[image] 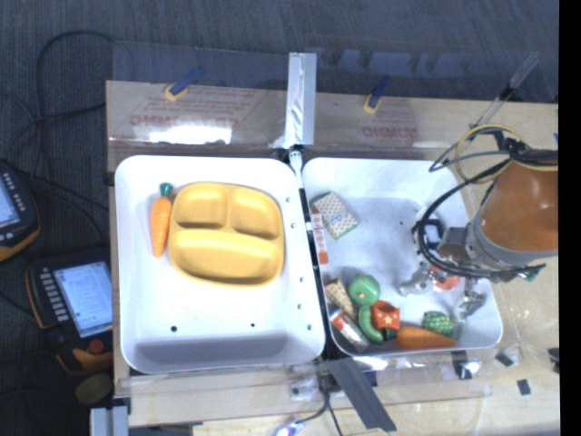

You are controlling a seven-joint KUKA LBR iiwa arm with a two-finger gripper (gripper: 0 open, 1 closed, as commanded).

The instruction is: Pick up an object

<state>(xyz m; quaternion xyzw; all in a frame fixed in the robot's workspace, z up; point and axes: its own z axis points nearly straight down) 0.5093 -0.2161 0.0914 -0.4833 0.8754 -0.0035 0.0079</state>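
Two shallow white bins sit side by side on the bench, the left bin and the right bin, their inner walls touching along the middle. The arm comes in from the right, its orange band broad above the wrist, black and yellow cables looping over it toward the far side. In the left bin a yellow divided tray lies toward the far half, three compartments showing, and just to its left, touching or nearly so, an orange toy carrot lies lengthwise with its green top pointing far. Over the right bin the gripper hangs low above the near right part, metal fingers spread apart, jaws open, with a small red-orange bit between them that is too small to name and not clearly clamped. The pickable clutter is bunched in the right bin's near half: a green round toy, a red block with a pale star mark just near of it, a second carrot lying along the near wall, and a small green knobbly piece just beside it. Further toward the far left of that bin lies a patterned packet, tilted, close to the dividing wall.
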